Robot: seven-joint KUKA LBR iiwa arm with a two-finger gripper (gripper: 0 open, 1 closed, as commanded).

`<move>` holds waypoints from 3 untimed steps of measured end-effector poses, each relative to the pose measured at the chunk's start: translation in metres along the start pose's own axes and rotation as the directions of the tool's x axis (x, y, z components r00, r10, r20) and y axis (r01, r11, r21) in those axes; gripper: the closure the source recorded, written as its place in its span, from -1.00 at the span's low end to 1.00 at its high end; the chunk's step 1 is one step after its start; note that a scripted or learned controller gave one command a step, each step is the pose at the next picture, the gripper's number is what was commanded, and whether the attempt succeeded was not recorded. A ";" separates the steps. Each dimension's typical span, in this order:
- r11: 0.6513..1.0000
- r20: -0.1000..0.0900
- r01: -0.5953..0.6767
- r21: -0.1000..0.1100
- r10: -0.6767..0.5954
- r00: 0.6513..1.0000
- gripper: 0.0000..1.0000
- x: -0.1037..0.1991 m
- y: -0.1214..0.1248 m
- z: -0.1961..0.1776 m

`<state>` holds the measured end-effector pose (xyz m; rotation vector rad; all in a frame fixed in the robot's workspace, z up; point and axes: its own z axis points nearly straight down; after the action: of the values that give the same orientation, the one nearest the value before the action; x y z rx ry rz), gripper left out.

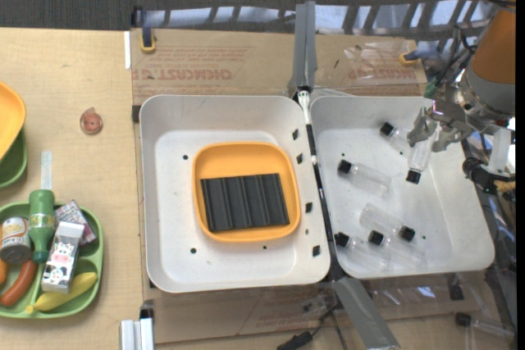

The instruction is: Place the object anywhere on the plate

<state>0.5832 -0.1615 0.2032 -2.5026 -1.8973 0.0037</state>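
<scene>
You have the yellow plate (246,201) sitting in the middle of the left bin (164,176), and the only thing on it is a dark ribbed mat (244,202). So by my reading nothing has been delivered yet; the whole carry is still ahead.

Your claw (426,135) hangs over the far right corner of the right bin (459,250). A clear tube with a black cap (416,164) hangs from it, cap down, and looks pinched between the fingers, though it is see-through and hard to be sure of. That appears to be the task's object.

More clear pieces with black caps (377,229) lie scattered across the right bin's floor.

On the cardboard (213,70) behind the bins you can read "CHEMCAST", printed upside down. A green tray (78,275) at the worktop's near left corner holds toy food; its labels are too small to read.
</scene>
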 end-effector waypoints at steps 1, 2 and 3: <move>0.998 0.001 0.064 0.000 -0.064 0.998 1.00 -0.027 0.086 -0.010; 0.970 0.001 0.245 -0.002 -0.245 0.970 1.00 -0.026 0.086 -0.151; 0.951 0.001 0.308 -0.001 -0.308 0.951 1.00 -0.031 0.087 -0.238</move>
<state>0.6597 -0.2144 0.4410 -2.1769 -2.2658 0.0036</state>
